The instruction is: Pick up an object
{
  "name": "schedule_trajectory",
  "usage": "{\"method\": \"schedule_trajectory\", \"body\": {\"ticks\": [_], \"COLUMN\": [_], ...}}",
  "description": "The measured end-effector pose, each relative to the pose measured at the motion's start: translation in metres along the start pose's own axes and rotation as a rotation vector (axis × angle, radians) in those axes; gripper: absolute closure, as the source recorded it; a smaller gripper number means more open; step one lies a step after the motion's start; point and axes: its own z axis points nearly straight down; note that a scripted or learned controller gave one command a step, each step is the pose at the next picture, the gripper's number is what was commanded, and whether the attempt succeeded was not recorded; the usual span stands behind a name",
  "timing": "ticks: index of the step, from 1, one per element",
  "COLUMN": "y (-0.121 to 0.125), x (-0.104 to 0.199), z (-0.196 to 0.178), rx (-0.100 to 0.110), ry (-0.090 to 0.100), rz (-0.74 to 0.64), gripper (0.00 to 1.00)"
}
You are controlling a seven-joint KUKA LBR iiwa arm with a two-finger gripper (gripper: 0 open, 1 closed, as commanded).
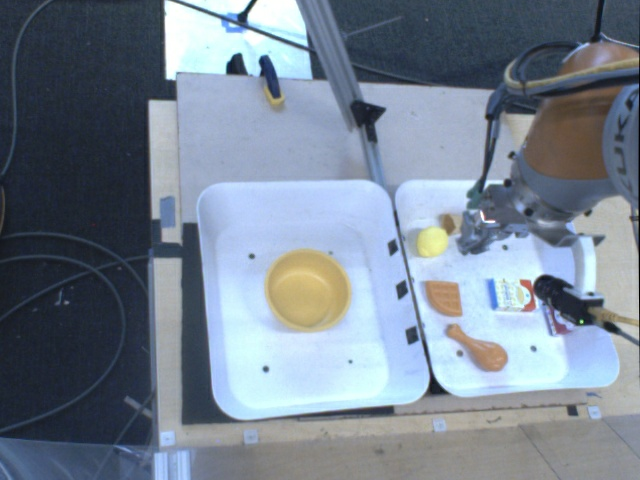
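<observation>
Camera view is showing the gripper (478,236) hanging low over the right bin (600,368), and honestly I can't tell how it's set, the metal bits are blurring together from this angle. Nothing is sitting in its grasp as far as I can see, so I'm judging the pick as not done yet.

Closest candidate is the yellow ball (432,242), lying just beside the gripper on the side facing the left bin (225,368). A small brown piece (450,224) is sitting between them. Nearer the camera, the orange wedge (444,297), the little printed box (511,294) and the drumstick toy (478,348) are all lying loose. The yellow bowl (308,288) is sitting well apart in the left bin.

Still left, I'd guess: settling on one item, closing on it, lifting.
</observation>
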Motion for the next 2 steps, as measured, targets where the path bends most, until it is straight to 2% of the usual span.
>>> {"method": "schedule_trajectory", "body": {"ticks": [2], "y": [0.004], "x": [0.091], "z": [0.006], "rx": [0.000], "ry": [-0.001], "rz": [0.001], "gripper": [1.00]}}
